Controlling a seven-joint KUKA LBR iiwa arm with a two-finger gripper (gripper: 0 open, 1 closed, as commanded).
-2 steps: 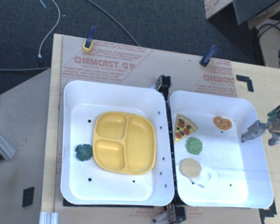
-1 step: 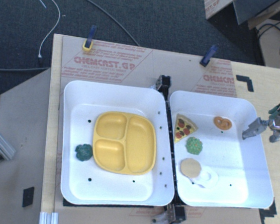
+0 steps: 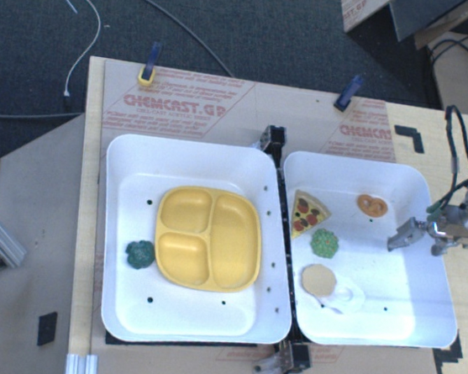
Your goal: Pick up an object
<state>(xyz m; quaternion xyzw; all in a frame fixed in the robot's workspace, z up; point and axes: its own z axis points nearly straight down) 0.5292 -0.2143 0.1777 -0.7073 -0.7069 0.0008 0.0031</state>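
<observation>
The right bin (image 3: 420,328) holds a pizza slice (image 3: 309,212), an orange pretzel-like piece (image 3: 372,206), a green broccoli floret (image 3: 324,243), a tan round cookie (image 3: 318,279) and a small white piece (image 3: 347,298). My gripper (image 3: 420,245) hangs over the right side of this bin, right of the pretzel and the floret and apart from both. It is open, its two fingers are spread, and nothing sits between them. In the left bin (image 3: 134,170) lie a yellow divided plate (image 3: 209,238) and a second green floret (image 3: 140,253).
A black clamp (image 3: 273,136) sits at the top where the two bins meet, and another (image 3: 293,357) at the bottom. Blue clips (image 3: 151,60) (image 3: 349,93) hold the cardboard sheet at the back. Cables (image 3: 455,141) hang near the arm at the right.
</observation>
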